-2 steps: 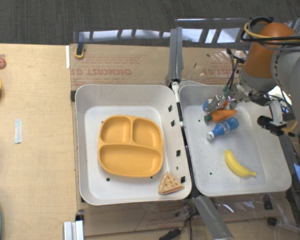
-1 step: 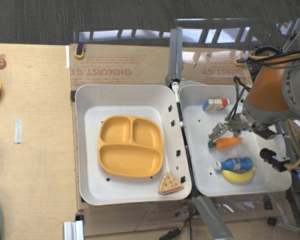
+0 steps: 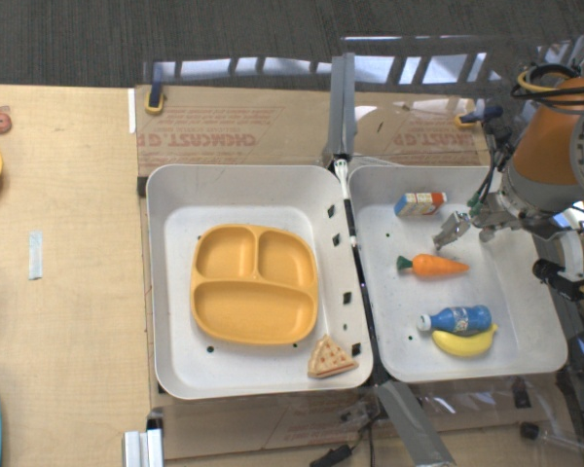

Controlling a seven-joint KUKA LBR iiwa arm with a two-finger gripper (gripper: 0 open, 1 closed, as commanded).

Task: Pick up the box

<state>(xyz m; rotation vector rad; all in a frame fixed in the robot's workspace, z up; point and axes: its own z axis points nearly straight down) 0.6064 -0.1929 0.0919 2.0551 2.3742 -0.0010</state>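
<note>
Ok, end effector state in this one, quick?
End effector: open, holding nothing, above the right bin between the box and the carrot.

The arm (image 3: 555,154) is a thick, rounded grey body with a broad orange band wrapped round it, glossy where the light catches it. Just above the end effector (image 3: 455,230), a yellow cable (image 3: 537,78) loops over the top of the arm, and dark cables (image 3: 501,154) trail down its side. The end effector itself is slim grey metal, much thinner than the arm behind it.
</note>
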